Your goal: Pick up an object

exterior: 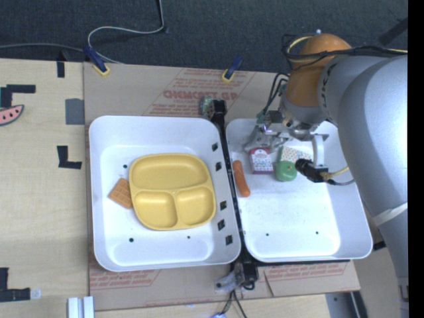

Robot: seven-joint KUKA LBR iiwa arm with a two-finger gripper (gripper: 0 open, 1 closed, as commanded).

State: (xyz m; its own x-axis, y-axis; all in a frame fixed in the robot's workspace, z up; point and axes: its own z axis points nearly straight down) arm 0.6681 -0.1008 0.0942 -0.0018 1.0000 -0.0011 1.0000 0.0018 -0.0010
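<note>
Grey arm [377, 131] looms over the right bin's [311, 234] right edge. Its gripper [270, 138] hangs at that bin's far edge above a small red-labelled packet [261, 161]; its grip cannot be told. Beside lie a green object [285, 171] and an orange carrot-like piece [241, 178]. Across the divider, the left bin [112, 240] carries a yellow divided plate [173, 190].

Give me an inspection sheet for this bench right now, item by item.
Surface: cardboard sheet under two white bins, left bin and right bin.
Job's things: in the right bin, red-and-white packet, green piece, orange sausage-shaped piece.
Clutter: yellow divided tray in the left bin, tan cracker-like piece tucked at its left edge.
Claw: claw low at the right bin's far edge, above the packet; grip state unclear.
Cables: black cable beyond the bench.
Surroundings: two blue-yellow clamps on the cardboard's far edge.
</note>
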